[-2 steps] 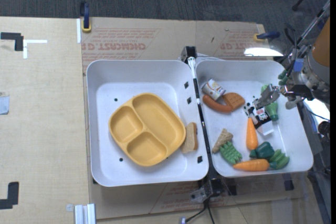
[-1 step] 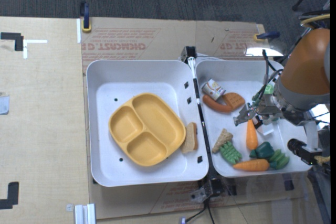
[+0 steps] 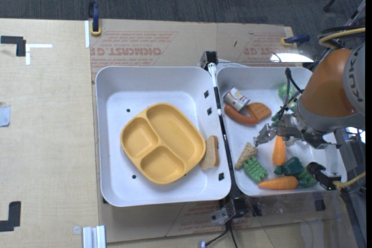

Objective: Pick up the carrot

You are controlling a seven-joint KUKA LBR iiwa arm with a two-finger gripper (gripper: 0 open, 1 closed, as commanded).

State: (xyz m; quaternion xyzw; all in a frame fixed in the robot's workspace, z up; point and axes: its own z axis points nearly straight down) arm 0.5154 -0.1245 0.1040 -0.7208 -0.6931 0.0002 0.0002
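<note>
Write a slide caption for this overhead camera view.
Two-finger gripper poised above an upright orange carrot in the cluttered right white bin.

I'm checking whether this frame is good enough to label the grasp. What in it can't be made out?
- Tool: whether it grips the upright carrot; the arm overhangs it.
- Green item at the right bin's far side: mostly hidden by the arm.
- Small package: label too small.

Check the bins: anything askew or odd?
One thing: the bread slice in the left bin leans against the yellow tray rim instead of lying flat. The right bin is cluttered, with two carrots. No spills or damage visible.
</note>
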